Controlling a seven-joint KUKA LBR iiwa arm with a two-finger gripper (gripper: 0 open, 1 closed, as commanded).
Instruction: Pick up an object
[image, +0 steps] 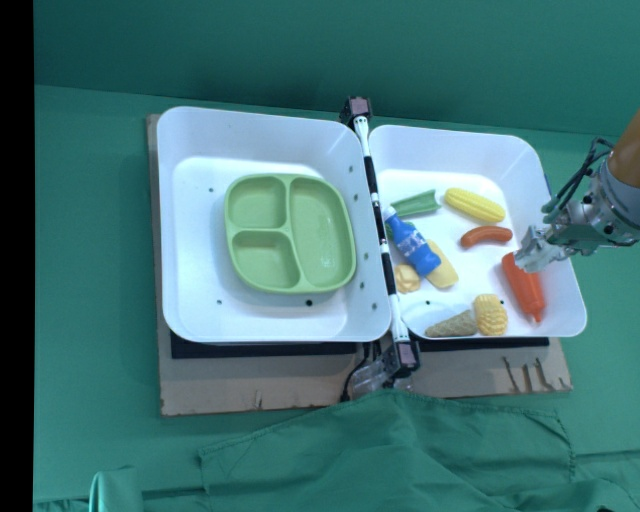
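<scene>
My gripper (530, 256) hangs over the right side of the right bin (560, 210), its tip right above the top end of an orange carrot (525, 288). Whether it touches the carrot I cannot tell. Further left in the same bin lie a red sausage (486, 236), a yellow corn cob (474, 205), a green pea pod (415, 203), a blue bottle (412, 246), a yellow piece (441, 268) under it, a small corn piece (490, 314) and an ice cream cone (452, 324).
The left bin (200, 150) holds a green divided plate (290, 233). A black and white divider bar (378, 225) runs between the bins. Green cloth (400, 455) lies bunched in front of the bench.
</scene>
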